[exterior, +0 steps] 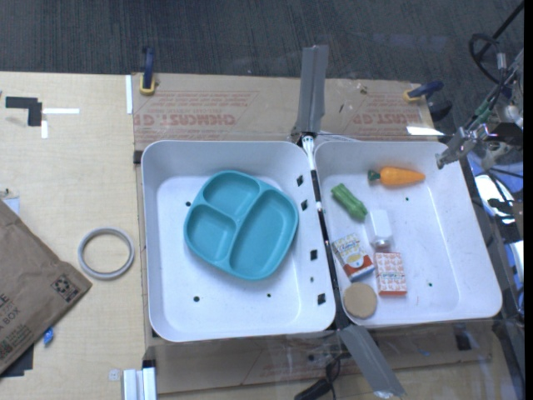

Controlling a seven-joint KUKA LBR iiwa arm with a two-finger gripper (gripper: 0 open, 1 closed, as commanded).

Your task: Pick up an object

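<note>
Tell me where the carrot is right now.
The carrot lies in the right bin, near its far edge at the top of the camera view. The green vegetable sits just below and to its left.

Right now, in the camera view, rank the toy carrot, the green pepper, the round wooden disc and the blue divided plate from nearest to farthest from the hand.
The hand sits at the right bin's far right corner.
1. Toy carrot, far side of the right bin.
2. Green pepper, right bin, nearer the divider.
3. Round wooden disc, right bin's near left corner.
4. Blue divided plate, in the left bin.
</note>
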